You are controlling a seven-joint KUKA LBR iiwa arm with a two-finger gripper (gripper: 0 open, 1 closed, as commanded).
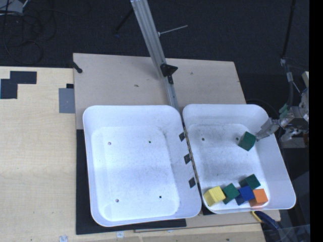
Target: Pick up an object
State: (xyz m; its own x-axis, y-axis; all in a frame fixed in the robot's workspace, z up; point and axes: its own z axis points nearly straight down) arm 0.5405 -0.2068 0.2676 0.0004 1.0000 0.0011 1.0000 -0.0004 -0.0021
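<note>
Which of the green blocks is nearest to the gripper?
The green block alone in the upper right bin, at the gripper. The other two greens sit in the bottom cluster.

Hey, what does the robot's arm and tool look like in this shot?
At the view's right edge a pale grey, metallic tool tapers to a slim tip pointing into the right bin. Behind it sits blocky grey and white hardware with a small green spot and thin dark cables above.

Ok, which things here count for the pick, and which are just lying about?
For the pick:
gripper
green block at its tip
right bin
corner blocks: yellow block, blue block, orange block

Lying about:
left bin
metal rail
floor cables
</note>
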